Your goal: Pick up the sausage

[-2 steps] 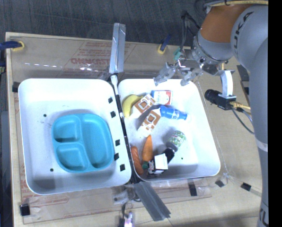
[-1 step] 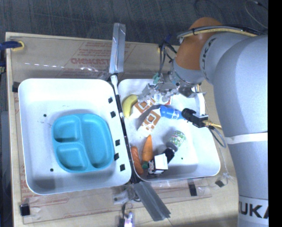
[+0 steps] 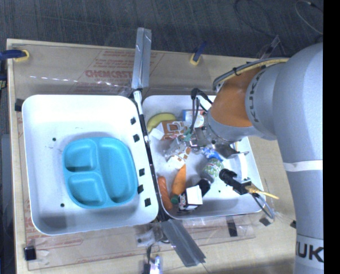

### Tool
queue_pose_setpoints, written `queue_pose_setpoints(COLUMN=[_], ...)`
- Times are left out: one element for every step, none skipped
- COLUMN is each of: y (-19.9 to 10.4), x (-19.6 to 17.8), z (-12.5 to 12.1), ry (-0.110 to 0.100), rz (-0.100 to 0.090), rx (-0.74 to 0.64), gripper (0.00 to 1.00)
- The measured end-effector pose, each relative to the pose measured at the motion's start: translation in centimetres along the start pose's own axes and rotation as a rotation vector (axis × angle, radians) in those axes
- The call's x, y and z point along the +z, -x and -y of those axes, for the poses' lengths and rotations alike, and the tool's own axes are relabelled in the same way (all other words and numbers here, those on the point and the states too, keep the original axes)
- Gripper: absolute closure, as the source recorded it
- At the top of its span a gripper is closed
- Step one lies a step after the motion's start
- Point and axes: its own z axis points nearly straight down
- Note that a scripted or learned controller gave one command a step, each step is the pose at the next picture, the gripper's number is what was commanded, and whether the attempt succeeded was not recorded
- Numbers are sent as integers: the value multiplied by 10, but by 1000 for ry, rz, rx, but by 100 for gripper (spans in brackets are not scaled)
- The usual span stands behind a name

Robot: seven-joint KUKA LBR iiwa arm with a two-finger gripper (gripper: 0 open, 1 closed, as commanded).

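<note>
The sausage (image 3: 164, 192), a reddish-orange stick, lies along the left wall of the right bin (image 3: 247, 207) near its front corner. An orange carrot (image 3: 180, 179) leans right beside it. My gripper (image 3: 199, 139) is down in the middle of the right bin, among a heap of small packets and toys. It is well behind and to the right of the sausage, not touching it. The grey wrist with its orange band (image 3: 235, 104) covers the back right of that bin.
A yellow banana (image 3: 161, 120) lies at the right bin's back left. A black and white item (image 3: 191, 197) sits at its front, next to the carrot. The left bin (image 3: 39, 210) holds a blue compartment tray (image 3: 98, 172).
</note>
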Motion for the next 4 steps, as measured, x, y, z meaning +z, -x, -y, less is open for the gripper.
queue_pose_setpoints(y=[-12,-31,-50,15], x=[-67,-122,-31,-109], z=[83,8,-19,-67], ry=[-2,-1,-1,0], rz=[-1,0,2,1], rx=[-182,-163,-63,-46], gripper=[0,0,0,0])
